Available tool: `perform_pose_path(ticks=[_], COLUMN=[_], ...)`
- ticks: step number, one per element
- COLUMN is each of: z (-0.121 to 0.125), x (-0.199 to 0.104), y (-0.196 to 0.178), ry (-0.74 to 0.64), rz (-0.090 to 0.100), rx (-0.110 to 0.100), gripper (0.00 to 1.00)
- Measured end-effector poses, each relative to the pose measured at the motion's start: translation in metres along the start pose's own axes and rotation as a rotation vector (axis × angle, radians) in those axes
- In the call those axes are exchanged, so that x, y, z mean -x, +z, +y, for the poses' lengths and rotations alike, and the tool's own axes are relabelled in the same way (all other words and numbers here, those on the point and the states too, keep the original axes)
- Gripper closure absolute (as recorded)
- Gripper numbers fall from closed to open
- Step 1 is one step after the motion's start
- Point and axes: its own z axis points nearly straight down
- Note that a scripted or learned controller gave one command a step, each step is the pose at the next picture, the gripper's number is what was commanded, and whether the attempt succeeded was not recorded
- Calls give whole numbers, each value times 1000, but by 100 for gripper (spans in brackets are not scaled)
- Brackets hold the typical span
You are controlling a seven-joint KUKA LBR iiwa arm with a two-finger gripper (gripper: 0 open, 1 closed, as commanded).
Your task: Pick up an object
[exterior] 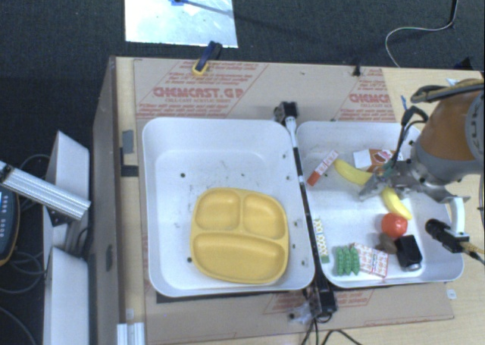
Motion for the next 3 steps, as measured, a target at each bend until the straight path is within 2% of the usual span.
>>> perform_pose_path(ticks=[1, 2, 3], z=[1, -9, 8], x=[0, -65, -142], y=[-11, -7, -101], ry=[-1, -2, -4], rz=[-1, 1, 2], rx=[3, -1, 4], gripper=[100, 100, 100])
